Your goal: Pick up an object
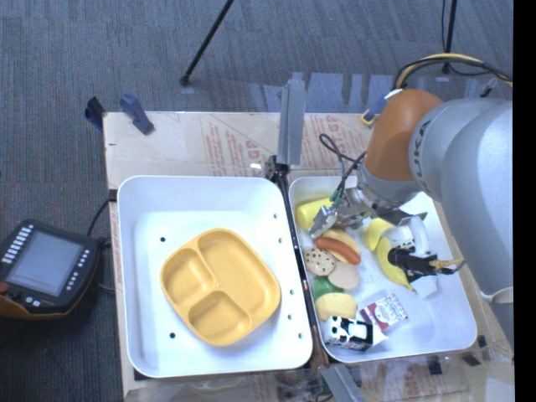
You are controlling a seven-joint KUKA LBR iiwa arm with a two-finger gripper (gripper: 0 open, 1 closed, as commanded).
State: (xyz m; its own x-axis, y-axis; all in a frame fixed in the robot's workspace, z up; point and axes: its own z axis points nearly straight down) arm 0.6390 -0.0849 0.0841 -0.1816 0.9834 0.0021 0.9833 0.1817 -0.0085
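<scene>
Black-and-white carton [347, 332] at right bin [456, 329] front edge, beside red-white packet [387, 311]. Cookie [319, 262], sausage [338, 248], bananas [390, 254] clustered mid-bin. Gripper [328, 219] low over yellow piece [311, 212]; finger state: cannot tell. Yellow tray [219, 286] in left bin [138, 224].

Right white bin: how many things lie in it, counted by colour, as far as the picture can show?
Right white bin, as far as visible:
Yellow toy foods: 4 (one, one, one, one)
Red toy sausage: 1
Brown round cookie: 1
Green toy piece: 1
Small cartons: 2 (black-and-white, red-and-white)
Total: 9
</scene>
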